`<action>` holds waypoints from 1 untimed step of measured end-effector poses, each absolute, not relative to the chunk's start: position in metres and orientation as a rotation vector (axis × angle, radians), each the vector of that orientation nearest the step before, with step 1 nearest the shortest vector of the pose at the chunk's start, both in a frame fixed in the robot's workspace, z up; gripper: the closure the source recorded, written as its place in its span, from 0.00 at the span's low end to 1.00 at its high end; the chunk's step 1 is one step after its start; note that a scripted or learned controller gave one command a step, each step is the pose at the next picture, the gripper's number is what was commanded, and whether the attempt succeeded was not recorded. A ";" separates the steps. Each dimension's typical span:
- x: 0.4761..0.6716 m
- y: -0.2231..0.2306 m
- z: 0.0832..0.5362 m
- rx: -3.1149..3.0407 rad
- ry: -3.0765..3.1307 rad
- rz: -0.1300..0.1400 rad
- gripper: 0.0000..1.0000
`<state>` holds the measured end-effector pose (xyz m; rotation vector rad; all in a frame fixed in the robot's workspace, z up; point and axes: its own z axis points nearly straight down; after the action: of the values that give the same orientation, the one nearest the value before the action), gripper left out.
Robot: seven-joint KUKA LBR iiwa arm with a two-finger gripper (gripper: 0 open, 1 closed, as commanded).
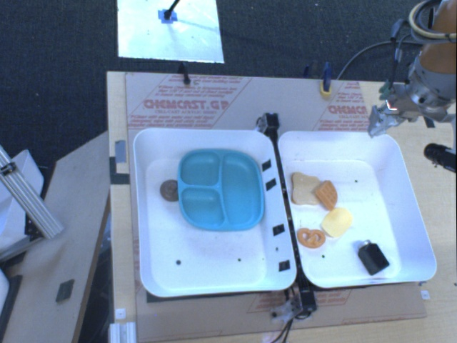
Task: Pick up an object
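The right bin (400, 170) holds a beige toast slice (305, 188), an orange waffle-like piece (328, 194), a pale yellow chunk (337, 222), a small pretzel (311, 238) and a black block (373, 257). My gripper (378, 122) hangs at the far right corner of that bin, above its back rim, well away from all these items. Nothing is seen in it.
The left bin (153, 263) carries a blue divided plate (219, 189) and a small brown disc (169, 190) beside it. A black clip strip (275, 191) runs between the bins. A shiny square panel (169, 20) lies behind the bench.
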<state>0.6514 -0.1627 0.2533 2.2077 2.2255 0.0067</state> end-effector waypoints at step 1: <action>0.653 -0.163 0.284 2.210 2.226 0.005 1.00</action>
<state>0.6526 -0.1627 0.2836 2.2100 2.2262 0.0046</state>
